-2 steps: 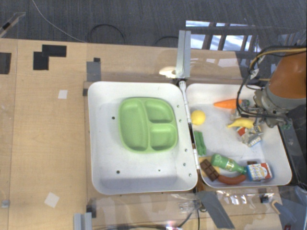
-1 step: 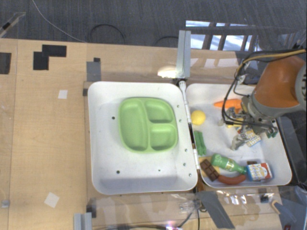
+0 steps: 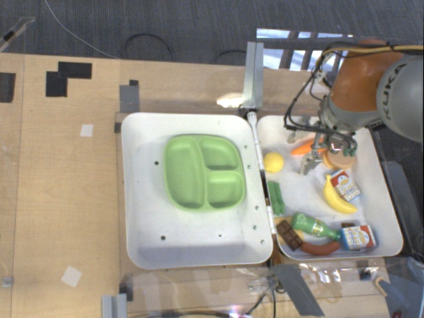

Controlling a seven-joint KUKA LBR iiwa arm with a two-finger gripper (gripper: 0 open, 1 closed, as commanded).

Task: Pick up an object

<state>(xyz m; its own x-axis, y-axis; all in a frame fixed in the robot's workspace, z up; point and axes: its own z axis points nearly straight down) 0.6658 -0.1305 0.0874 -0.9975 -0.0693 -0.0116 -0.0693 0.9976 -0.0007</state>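
White left bin (image 3: 142,197) holds a green tray (image 3: 202,172), three compartments, lying flat near the middle, nothing on it. Right bin (image 3: 387,207) has all the loose stuff. Going left to right in it: yellow lemon (image 3: 273,161) near the divider, green block (image 3: 275,197) below it, brown chocolate bar (image 3: 287,234) at the bottom left corner, green bottle (image 3: 314,226) lying on its side, dark red sausage (image 3: 320,248) along the bottom wall, orange carrot (image 3: 303,147) up top, banana (image 3: 336,198) mid-right with a small carton (image 3: 346,186) touching it, another carton (image 3: 358,236) bottom right.

Progress: looks early, judged from the layout. No object is off the bin floor, nothing visibly lifted. Gripper (image 3: 317,158) is low in the upper part of the right bin, just beside the carrot, with a tan round thing (image 3: 340,158) close on its right. Can't tell how the tool is set, the wrist and cables hide it. No object seen in it, so I'd count the grasp as not done. Left to do: grasp something, likely the carrot since it's nearest, and lift it out.
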